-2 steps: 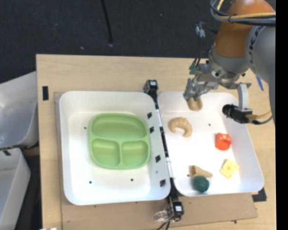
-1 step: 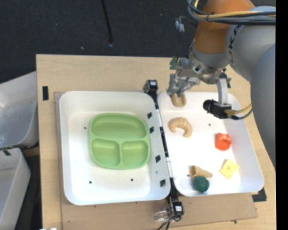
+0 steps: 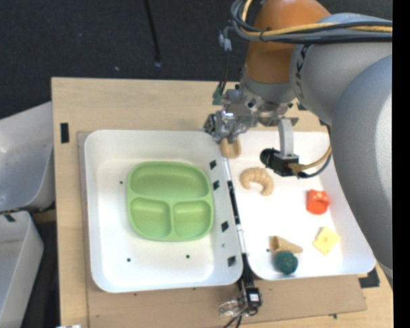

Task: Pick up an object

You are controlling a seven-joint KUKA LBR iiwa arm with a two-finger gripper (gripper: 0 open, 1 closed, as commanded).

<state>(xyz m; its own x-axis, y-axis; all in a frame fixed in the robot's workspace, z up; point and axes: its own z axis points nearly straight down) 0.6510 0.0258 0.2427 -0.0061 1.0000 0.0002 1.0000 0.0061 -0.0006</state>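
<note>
My gripper [image 3: 227,132] hangs over the far end of the divider between the two bins, below the orange band of the arm. A small tan lump [image 3: 229,147] sticks out from between its fingers, and the gripper is shut on it. In the right bin [image 3: 348,258] lie a tan croissant [image 3: 257,180], a red piece [image 3: 317,202], a yellow block [image 3: 326,240], a tan wedge [image 3: 285,244] and a dark teal ball [image 3: 285,262].
A green divided plate [image 3: 169,200] lies in the middle of the left bin [image 3: 102,265]. A black connector with a cable [image 3: 280,160] hangs from the arm just right of the croissant. The arm's grey body covers the right bin's far right side.
</note>
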